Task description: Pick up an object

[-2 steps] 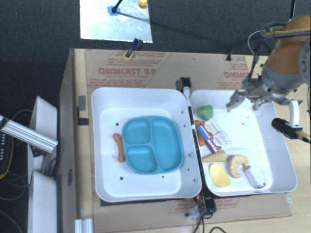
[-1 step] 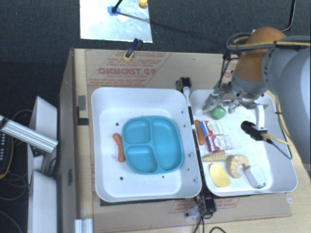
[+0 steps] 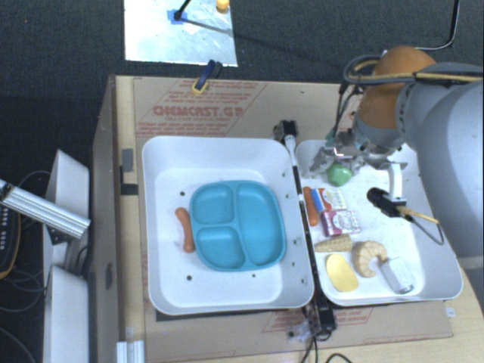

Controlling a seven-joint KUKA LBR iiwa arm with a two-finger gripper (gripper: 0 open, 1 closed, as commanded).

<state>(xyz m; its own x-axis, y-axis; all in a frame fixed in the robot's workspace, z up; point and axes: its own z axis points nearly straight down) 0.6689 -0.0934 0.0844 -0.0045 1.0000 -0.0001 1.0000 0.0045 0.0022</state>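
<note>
My gripper (image 3: pixel 339 159) hangs low over the far left corner of the right bin (image 3: pixel 442 267), reaching in from the right. A round green object (image 3: pixel 340 175) lies directly under its tip, touching or nearly touching it; the view does not show whether it is gripped. Nearer in the same bin lie an orange carrot-like stick (image 3: pixel 311 206), a printed packet (image 3: pixel 338 214), a pale corn piece (image 3: pixel 333 243), a yellow lump (image 3: pixel 342 272), a tan curled shrimp-like piece (image 3: pixel 367 255) and a silvery cylinder (image 3: pixel 396 275).
The left bin (image 3: pixel 162 203) bears a blue divided tray (image 3: pixel 236 225) with an orange sausage (image 3: pixel 185 229) beside its left edge. The arm's grey body (image 3: pixel 446 142) overhangs the right bin's far right side. A metal divider (image 3: pixel 299 210) separates the bins.
</note>
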